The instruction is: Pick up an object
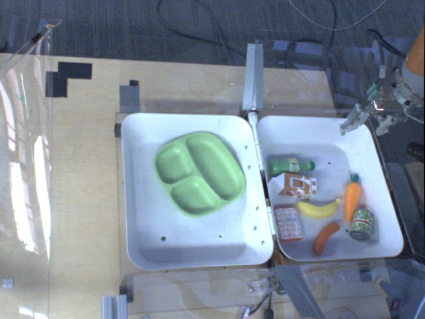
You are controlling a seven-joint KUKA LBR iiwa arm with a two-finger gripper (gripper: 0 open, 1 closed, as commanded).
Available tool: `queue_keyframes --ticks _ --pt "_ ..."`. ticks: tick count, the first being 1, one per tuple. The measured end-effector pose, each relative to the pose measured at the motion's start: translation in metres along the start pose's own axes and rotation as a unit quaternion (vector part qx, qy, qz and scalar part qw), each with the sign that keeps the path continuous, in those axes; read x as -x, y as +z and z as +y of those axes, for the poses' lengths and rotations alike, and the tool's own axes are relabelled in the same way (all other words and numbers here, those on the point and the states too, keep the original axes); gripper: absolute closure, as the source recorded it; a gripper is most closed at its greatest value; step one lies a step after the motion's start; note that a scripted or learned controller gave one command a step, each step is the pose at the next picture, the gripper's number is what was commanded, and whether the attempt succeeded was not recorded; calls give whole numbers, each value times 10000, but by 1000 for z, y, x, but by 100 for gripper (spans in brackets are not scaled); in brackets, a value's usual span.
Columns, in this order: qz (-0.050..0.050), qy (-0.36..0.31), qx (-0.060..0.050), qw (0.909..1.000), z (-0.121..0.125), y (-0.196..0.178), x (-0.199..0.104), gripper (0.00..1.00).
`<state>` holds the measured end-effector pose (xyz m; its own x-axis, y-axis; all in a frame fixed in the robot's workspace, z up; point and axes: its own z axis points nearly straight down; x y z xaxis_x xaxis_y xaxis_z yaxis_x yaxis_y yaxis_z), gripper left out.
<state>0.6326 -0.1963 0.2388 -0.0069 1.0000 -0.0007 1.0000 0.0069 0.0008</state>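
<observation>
The right bin (382,171) holds several small items. A green bottle (290,165) lies on its side, with an orange-and-white carton (297,185) just below it. A yellow banana (319,209), a red patterned packet (288,222) and a red sausage (325,237) lie toward the front. A carrot (352,200) and a green can (362,224) sit at the right side. My gripper (356,119) hangs over the bin's far right corner, apart from every item and holding nothing.
The left bin (136,198) holds a green divided plate (199,172). A metal post (252,78) rises at the back between the two bins. Cables trail on the floor beyond the bench.
</observation>
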Motion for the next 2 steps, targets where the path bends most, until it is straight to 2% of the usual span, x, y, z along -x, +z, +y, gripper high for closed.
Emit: queue_keyframes --ticks 1,2 --pt "-6 338 16 9994 39 -20 -11 0" --pt "5 -599 1 9982 -6 114 4 0"
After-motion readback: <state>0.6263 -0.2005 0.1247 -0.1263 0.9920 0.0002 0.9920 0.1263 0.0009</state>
